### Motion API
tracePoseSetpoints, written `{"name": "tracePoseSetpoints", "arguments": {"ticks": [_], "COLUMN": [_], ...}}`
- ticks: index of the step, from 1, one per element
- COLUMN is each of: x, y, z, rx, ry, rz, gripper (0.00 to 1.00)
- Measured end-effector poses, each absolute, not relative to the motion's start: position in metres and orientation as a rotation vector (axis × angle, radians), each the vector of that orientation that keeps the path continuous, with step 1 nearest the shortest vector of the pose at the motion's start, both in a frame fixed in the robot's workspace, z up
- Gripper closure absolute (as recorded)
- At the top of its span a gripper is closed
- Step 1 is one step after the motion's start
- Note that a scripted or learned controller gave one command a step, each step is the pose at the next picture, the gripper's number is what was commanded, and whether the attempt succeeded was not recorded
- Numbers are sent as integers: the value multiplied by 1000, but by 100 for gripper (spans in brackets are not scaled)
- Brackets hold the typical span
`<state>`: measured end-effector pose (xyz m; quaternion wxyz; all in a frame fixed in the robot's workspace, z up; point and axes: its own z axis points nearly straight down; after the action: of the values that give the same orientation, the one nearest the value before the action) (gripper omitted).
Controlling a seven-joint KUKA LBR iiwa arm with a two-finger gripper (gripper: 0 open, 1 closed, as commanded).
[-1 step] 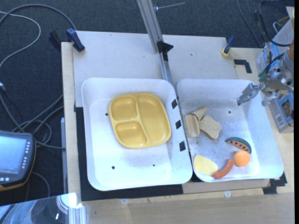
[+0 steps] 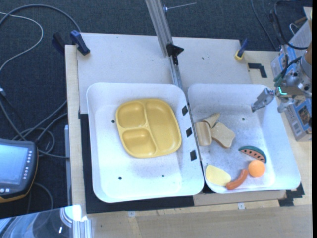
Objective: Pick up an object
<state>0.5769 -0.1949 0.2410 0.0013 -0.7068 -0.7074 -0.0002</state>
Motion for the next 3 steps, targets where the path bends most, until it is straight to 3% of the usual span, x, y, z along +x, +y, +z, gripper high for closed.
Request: {"name": "tracePoseSetpoints", "arguments": {"ticks": [2, 3], "x": [585, 585], "y": [-190, -189], "z": [128, 92], "rx": [-2214, -2220], "ry": [-2217, -2219], "rz": [5, 1], "gripper": [0, 0]}}
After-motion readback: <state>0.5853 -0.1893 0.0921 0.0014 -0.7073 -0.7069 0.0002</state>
